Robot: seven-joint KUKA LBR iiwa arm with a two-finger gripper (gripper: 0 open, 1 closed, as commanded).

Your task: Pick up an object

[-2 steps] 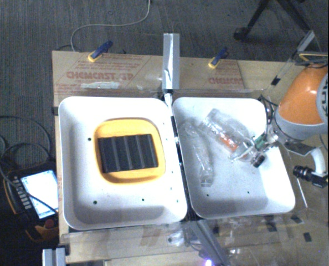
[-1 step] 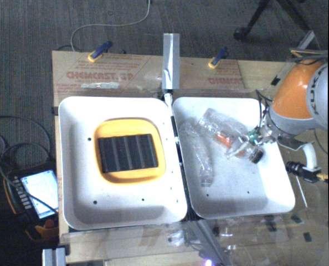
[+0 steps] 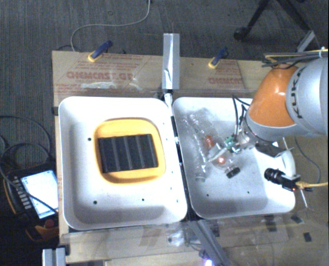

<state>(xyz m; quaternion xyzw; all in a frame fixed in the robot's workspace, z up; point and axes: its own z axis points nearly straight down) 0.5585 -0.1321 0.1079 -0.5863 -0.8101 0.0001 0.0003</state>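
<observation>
Right bin (image 3: 209, 204) holds the gripper (image 3: 231, 144) beside a clear bottle (image 3: 200, 140).

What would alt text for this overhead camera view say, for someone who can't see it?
A grey and orange robot arm reaches from the right over the right white bin, which holds a clear plastic bottle and a small dark object. The left white bin holds a yellow tray with a dark ribbed insert.
</observation>
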